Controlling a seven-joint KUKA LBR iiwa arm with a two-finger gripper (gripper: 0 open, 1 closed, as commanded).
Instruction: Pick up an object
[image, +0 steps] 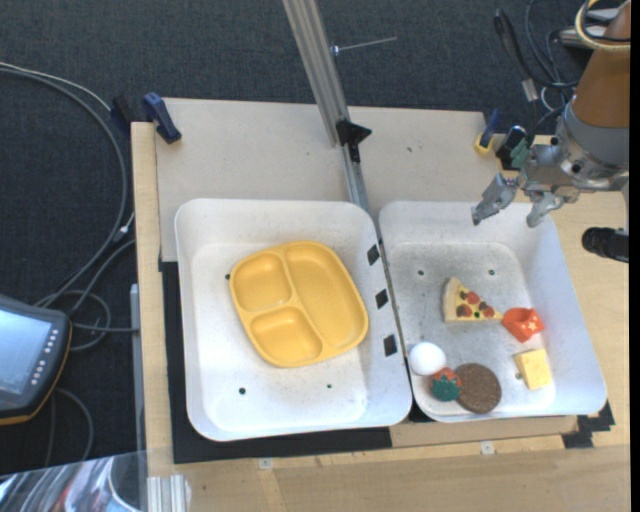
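My gripper (515, 206) hangs above the back rim of the right bin (560, 262), open, with nothing between its fingers. Well in front of it, on the bin's floor, lie a pizza slice (467, 303), a small orange-red piece (522, 323), a yellow cheese block (534, 368), a white ball (427, 357), a brown round cookie (478, 387) and a small red and green piece (444, 384). A yellow divided plate (296, 301) rests in the left bin (200, 300).
A metal post (322, 70) slants up from the bench behind the gap between the bins. Blue clamps (160, 116) sit at the bench's back corners. Cables and a tablet (25, 350) lie off the bench to the left.
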